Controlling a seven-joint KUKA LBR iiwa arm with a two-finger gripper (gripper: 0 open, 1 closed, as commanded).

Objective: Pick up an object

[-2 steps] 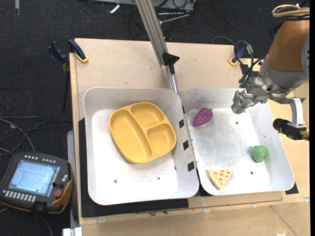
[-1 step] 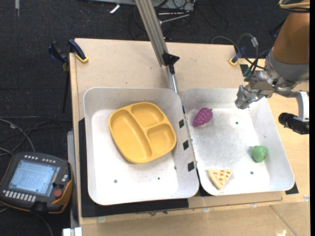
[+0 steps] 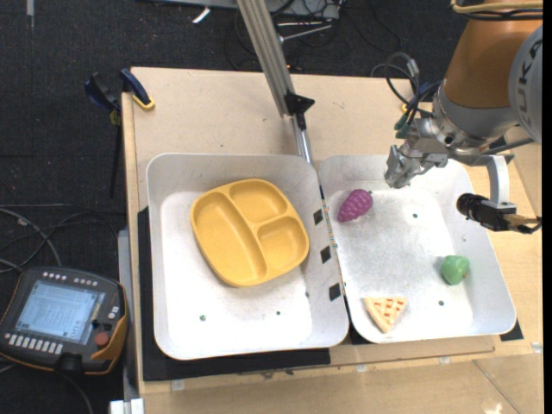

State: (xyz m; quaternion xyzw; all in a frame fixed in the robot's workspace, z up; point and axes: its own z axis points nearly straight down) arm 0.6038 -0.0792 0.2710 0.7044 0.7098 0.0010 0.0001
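Gripper [image 3: 399, 172] hangs over the upper left part of the right bin [image 3: 483, 313], and whether it is open or closed I cannot tell from this angle. Just beside it, lower left, lies the purple grape bunch [image 3: 354, 204], knobbly and tapered, close to the bin's left wall. Down the right side sits a small green lumpy piece [image 3: 454, 269], well apart from the grapes. Near the front edge lies a waffle wedge [image 3: 385, 312], tan with a reddish grid. Over in the left bin [image 3: 172, 317], a yellow divided plate [image 3: 249, 230] lies flat, three compartments showing
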